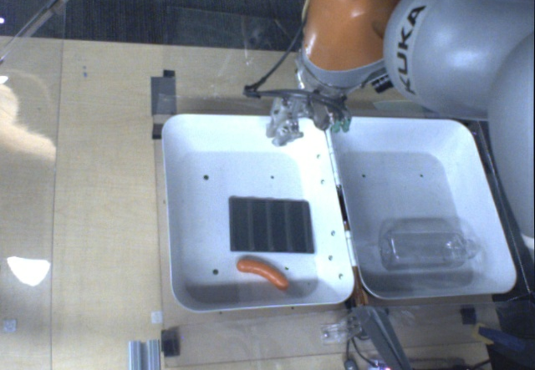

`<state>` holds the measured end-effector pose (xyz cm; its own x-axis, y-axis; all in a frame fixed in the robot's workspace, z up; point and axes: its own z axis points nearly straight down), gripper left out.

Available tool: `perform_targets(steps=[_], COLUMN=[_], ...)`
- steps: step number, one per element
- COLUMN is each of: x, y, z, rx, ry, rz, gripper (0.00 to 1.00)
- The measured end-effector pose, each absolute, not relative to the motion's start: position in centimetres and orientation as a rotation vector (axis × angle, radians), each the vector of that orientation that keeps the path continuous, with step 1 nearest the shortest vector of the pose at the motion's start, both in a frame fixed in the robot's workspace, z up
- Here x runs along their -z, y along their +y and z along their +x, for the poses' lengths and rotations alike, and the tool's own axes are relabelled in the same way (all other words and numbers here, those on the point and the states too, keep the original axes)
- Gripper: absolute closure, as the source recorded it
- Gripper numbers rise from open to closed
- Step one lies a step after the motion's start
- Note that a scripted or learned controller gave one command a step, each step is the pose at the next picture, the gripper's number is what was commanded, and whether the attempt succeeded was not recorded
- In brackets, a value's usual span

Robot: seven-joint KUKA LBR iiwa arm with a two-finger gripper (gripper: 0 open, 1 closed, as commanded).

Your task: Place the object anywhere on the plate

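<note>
The job has not really started yet. The orange sausage (262, 272) lies at the front of the left bin (188, 193), just in front of the dark ridged plate (271, 225) but not on it. The gripper (286, 128) hangs over the back edge of that bin, well apart from the sausage, with nothing in it. I cannot tell how it is set. The sausage must still be picked up and put on the plate.
</note>
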<state>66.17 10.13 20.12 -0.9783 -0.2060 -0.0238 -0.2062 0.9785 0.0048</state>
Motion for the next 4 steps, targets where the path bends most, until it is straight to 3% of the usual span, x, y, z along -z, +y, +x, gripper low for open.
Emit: perform_targets(steps=[1, 2, 3, 4], x=[-22.4, -28.5, -41.8, -41.7], y=[0.2, -7.1, -6.5, -6.5], z=[67.1, 66.8, 66.4, 66.4], rx=[0.000, 0.004, 0.006, 0.005], ry=[3.061, 2.920, 2.884, 2.886], rz=[-0.652, -1.123, -1.207, -1.207], gripper=[1.00, 1.00, 1.00, 0.00])
